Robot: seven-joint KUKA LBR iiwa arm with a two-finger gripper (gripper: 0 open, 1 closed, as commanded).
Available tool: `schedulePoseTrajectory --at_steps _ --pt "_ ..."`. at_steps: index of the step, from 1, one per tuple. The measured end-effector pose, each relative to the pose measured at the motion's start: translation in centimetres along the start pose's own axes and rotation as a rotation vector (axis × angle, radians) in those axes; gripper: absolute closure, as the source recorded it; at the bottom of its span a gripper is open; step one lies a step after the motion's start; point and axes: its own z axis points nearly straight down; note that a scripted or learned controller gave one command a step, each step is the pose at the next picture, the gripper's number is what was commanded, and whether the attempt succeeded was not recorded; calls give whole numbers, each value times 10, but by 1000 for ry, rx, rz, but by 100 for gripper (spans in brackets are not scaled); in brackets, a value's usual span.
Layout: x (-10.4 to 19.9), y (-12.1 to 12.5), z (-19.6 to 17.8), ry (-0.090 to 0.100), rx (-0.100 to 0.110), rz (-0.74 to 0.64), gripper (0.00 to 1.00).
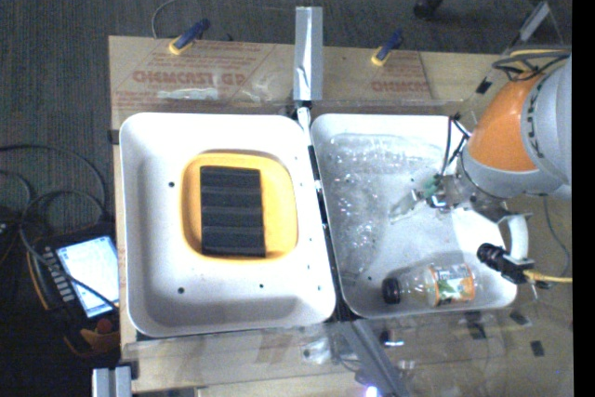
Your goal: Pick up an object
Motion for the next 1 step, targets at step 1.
schedulePoseTrajectory --at_steps 1 --pt "-15 68 2 0 8 58 0"
